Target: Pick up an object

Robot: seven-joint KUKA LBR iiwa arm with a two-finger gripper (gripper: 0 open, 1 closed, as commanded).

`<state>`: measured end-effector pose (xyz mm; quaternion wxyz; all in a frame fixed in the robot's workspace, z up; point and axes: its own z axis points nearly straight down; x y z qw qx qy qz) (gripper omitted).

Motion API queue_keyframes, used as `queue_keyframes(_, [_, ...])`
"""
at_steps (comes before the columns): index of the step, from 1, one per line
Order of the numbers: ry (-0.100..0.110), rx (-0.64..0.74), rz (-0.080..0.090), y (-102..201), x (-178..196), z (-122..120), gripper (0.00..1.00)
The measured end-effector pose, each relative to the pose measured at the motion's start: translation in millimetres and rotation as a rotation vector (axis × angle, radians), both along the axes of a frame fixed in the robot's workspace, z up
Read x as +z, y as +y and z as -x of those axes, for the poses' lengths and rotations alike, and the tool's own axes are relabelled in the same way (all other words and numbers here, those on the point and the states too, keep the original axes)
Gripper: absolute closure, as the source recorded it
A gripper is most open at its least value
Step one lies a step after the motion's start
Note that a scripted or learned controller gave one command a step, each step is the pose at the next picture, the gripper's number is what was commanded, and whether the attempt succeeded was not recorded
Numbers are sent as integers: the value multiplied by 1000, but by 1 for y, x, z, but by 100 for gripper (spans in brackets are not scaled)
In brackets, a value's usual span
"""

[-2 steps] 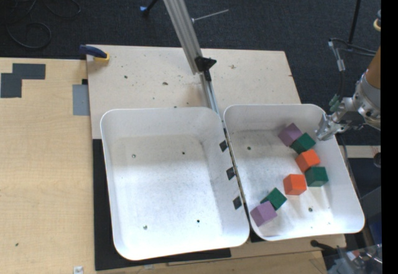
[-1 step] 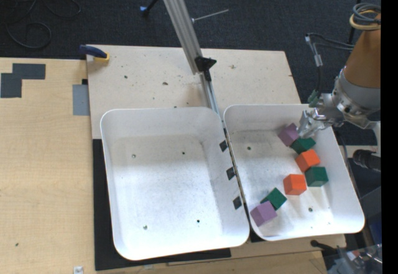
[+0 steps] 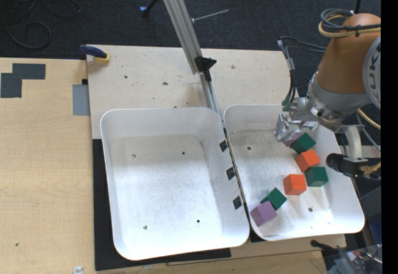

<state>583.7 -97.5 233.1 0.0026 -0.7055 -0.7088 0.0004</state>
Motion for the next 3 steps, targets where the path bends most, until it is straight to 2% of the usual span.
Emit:
queue_keyframes(2, [-1,0,1,97,10,5,100])
queue_keyframes(3, [0,-1,2,142,0,-1,100])
